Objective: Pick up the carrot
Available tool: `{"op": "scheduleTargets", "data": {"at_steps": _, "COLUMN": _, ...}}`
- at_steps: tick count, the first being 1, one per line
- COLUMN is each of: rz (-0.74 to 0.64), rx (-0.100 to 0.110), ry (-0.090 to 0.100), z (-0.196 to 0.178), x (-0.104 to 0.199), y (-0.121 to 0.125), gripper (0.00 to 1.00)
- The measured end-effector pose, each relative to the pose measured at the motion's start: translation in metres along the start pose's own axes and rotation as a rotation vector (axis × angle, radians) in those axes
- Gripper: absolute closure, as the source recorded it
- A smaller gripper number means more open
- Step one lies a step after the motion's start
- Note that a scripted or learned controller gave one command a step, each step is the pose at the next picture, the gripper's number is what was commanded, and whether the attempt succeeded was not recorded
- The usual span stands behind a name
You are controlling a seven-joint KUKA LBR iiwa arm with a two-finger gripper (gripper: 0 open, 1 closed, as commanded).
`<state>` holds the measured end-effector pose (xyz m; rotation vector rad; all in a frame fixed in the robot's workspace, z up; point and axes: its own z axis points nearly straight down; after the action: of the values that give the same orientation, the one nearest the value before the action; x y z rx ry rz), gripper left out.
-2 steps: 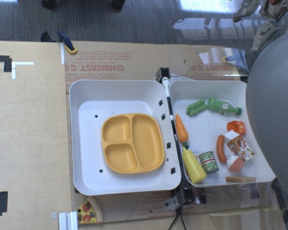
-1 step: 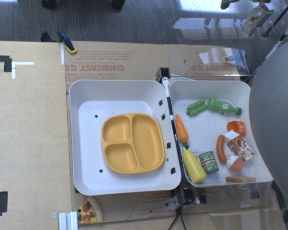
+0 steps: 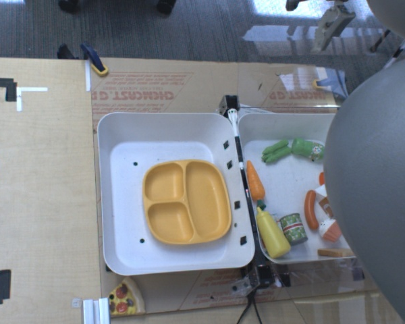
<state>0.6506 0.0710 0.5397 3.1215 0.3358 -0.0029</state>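
Carrot [image 3: 255,181] lies in right bin [image 3: 283,130], against its left wall, tip toward camera's far side, just above yellow mustard bottle [image 3: 271,233]. Small can [image 3: 293,227], hot dog [image 3: 312,210], green toy [image 3: 291,150] nearby. Left bin [image 3: 115,181] holds yellow divided plate [image 3: 187,201]. Grey arm [image 3: 371,181] looms over right side; gripper state cannot be told. Pick not yet started; next move likely needs descent onto carrot, clear of wall.

The carrot [image 3: 254,180] lies against the right bin's [image 3: 290,121] left wall, apparently above a yellow bottle [image 3: 272,234].

Bright even overhead light, soft shadows, glare on floor [image 3: 290,29], arm [image 3: 378,181] blurred.
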Motion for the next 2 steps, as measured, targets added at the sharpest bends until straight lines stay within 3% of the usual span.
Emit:
{"op": "scheduleTargets", "data": {"at_steps": 1, "rz": -0.019, "rx": 0.000, "ry": 0.001, "z": 0.000, "x": 0.014, "y": -0.059, "gripper": 0.00}}
{"op": "scheduleTargets", "data": {"at_steps": 2, "rz": 0.017, "rx": 0.001, "ry": -0.004, "z": 0.044, "x": 0.011, "y": -0.034, "gripper": 0.00}}
